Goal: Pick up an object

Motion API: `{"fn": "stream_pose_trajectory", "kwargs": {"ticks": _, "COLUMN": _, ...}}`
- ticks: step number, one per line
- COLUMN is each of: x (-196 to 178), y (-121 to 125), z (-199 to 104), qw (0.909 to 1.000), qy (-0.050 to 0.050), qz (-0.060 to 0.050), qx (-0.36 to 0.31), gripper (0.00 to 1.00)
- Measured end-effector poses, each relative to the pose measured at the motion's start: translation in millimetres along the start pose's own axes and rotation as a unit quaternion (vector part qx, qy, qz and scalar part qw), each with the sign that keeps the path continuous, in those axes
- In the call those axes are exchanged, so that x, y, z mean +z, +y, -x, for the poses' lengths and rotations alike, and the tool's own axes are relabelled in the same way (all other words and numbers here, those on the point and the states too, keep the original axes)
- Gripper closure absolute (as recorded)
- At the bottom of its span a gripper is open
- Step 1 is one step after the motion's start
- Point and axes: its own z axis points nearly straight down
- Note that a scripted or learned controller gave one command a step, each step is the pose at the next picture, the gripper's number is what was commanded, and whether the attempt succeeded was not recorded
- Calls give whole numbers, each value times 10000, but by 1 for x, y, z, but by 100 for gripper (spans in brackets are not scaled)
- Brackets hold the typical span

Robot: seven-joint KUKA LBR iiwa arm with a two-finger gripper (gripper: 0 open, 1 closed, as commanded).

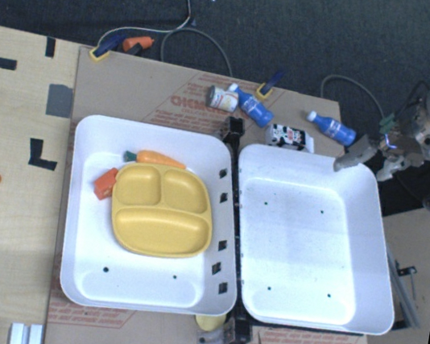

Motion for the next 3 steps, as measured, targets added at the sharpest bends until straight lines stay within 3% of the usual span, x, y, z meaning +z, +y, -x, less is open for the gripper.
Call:
{"fn": "stream_pose_trajectory", "kwargs": {"ticks": 1, "x": 153, "y": -55, "z": 7, "qw": 10000, "qy": 27, "qz": -88, "qx": 17, "gripper": 0}}
{"fn": "stream_pose_trajectory", "kwargs": {"ticks": 2, "x": 185, "y": 29, "z": -43, "qw": 10000, "qy": 14, "qz": 7, "qx": -36, "gripper": 0}}
{"fn": "stream_pose_trajectory", "kwargs": {"ticks": 3, "x": 197, "y": -23, "z": -84, "qw": 10000, "qy": -18, "qz": 32, "qx": -8, "gripper": 0}}
